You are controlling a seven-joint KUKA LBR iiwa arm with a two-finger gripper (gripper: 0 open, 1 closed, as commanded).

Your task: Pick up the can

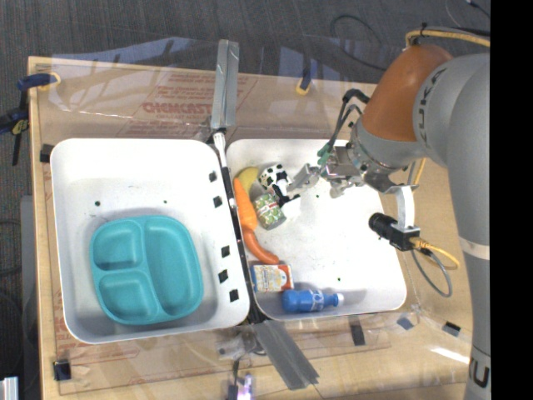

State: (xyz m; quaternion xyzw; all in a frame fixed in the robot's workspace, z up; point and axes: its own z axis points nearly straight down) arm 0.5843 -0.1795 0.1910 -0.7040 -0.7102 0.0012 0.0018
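Observation:
The can [269, 212] lies in the right bin [354, 252] near its left wall. It is small, with a green patterned label and a pale end, and it rests against an orange carrot-shaped toy [246, 219]. My gripper [288, 188] reaches in from the right and sits at the can's upper right edge, between the can and a black-and-white cow-patterned toy [271, 176]. The gripper's dark tip overlaps the can's top edge, so whether they touch is unclear. Nothing shows held in the gripper.
A yellow toy [248, 178] lies at the bin's back left. A small carton [271, 277] and a blue bottle [310, 299] lie along the front wall. The left bin [75, 173] holds a teal divided plate [146, 267]. A black cable plug [391, 227] hangs under the wrist.

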